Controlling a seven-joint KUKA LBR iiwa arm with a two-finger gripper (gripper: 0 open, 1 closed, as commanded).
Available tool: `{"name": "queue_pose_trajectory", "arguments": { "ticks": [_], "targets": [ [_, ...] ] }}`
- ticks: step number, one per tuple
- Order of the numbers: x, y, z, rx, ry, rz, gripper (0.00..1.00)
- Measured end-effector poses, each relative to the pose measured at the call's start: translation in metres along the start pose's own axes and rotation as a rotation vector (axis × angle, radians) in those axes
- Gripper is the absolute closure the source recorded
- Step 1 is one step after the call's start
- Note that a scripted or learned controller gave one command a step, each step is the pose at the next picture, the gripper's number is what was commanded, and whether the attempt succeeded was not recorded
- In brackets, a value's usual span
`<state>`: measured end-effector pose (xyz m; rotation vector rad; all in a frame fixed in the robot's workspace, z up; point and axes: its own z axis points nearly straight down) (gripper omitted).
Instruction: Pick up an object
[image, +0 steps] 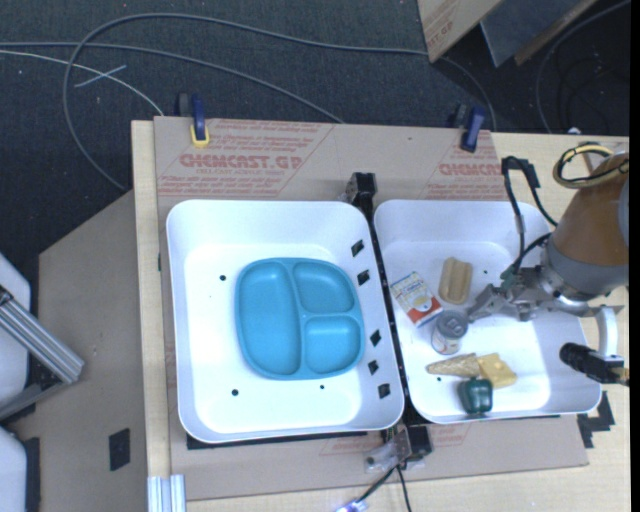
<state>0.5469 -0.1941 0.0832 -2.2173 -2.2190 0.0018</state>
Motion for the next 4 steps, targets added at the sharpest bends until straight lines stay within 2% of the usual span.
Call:
{"name": "queue_pose_trajectory", "arguments": {
  "ticks": [1, 2, 3, 4],
  "targets": [
    [0.0, 0.001, -0.013, -0.004, -0.001, 0.0, 1.0],
    [-0.005, 0.003, -0.057, -0.008, -0.004, 0.0, 1.0],
    [0.001, 0.009, -0.119, -0.012, -0.005, -0.001, 1.0],
    [0.007, 0.011, -0.165, -0.011, -0.004, -0.001, 1.0]
  ]
}}
